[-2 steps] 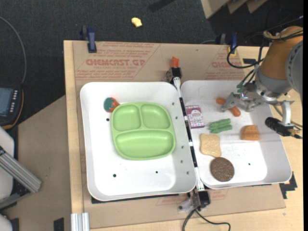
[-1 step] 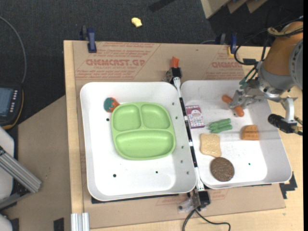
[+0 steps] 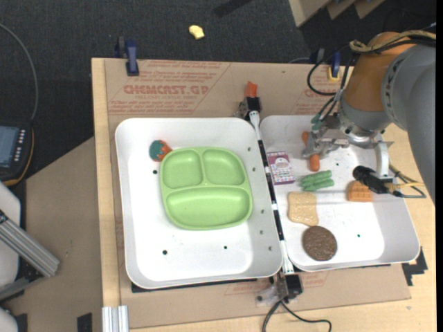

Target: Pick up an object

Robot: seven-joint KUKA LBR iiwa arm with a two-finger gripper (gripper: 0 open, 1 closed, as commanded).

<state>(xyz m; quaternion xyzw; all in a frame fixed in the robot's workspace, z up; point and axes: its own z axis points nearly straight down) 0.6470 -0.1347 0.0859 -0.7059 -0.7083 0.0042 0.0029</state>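
There is one camera, and it sits up high above the bench (image 3: 104, 185). It looks down at a slant, so the far edge of the bench is at the top of the picture and the near edge is at the bottom. It is far enough back to take in both white bins, the left bin (image 3: 138, 254) and the right bin (image 3: 394, 234) (plus some dark floor (image 3: 55, 19) behind). The arm (image 3: 387, 68) comes in from the right side.

Dark carpet floor (image 3: 62, 19) — brown bench (image 3: 104, 206)
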